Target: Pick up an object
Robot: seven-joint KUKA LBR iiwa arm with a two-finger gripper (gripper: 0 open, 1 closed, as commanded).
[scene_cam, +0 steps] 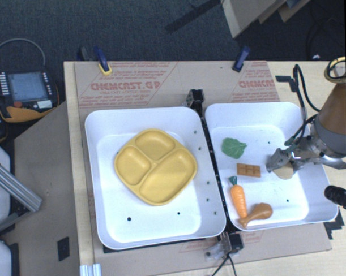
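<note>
In the right bin [257, 116] lie a green leaf-shaped piece [234, 147], a small brown rectangular bar [248, 170], an orange carrot [238, 199] and a tan drumstick [258, 212]. My gripper [280, 161] hangs low over the bin's right half, at the end of the grey arm [331, 129]. A small beige object [285, 172] peeks out just under the gripper, partly hidden by it. The brown bar is a short way to the gripper's left.
The left bin [108, 216] holds a yellow divided plate [156, 166]. A black divider [210, 161] runs between the bins. Black cables [301, 96] loop over the right bin's far right corner. A handheld controller [25, 91] sits off the bench at the left.
</note>
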